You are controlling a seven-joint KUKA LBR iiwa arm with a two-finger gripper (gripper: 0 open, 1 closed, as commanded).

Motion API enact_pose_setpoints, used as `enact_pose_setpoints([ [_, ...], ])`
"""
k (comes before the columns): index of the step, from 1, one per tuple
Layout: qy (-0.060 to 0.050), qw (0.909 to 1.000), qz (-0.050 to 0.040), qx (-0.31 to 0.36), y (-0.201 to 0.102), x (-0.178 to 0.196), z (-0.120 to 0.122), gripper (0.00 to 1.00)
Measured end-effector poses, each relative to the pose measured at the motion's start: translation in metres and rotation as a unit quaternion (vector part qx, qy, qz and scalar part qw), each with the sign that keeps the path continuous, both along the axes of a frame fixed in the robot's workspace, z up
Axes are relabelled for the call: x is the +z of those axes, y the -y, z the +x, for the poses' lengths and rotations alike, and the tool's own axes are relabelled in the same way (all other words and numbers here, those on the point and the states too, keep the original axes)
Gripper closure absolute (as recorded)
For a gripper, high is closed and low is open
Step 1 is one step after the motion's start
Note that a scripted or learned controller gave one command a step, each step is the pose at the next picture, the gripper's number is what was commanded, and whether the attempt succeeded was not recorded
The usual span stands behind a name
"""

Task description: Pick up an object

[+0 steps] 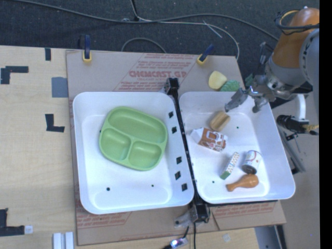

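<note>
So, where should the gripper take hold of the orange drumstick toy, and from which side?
Grip the drumstick probably at its thin neck, left of the round bulb, coming straight down from above. It lies flat and lengthwise near the right bin's front wall, so the fingers should close across the narrow part. The can stands close behind it, leaving little room there.

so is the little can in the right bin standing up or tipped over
Tipped over: the can lies on its side on the right bin floor, one round end facing the camera.
</note>
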State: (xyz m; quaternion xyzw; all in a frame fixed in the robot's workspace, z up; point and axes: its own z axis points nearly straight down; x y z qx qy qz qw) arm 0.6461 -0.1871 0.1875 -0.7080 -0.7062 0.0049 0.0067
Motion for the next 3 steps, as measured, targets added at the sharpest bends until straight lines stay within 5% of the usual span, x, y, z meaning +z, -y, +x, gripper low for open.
enact_pose_setpoints([
  [1, 0.007, 1.0000, -0.0014, 0.002, -0.001, 0.010, 0.004, 0.00],
  [3, 0.009, 1.0000, -0.0031, 0.003, -0.005, -0.105, 0.001, 0.00],
])
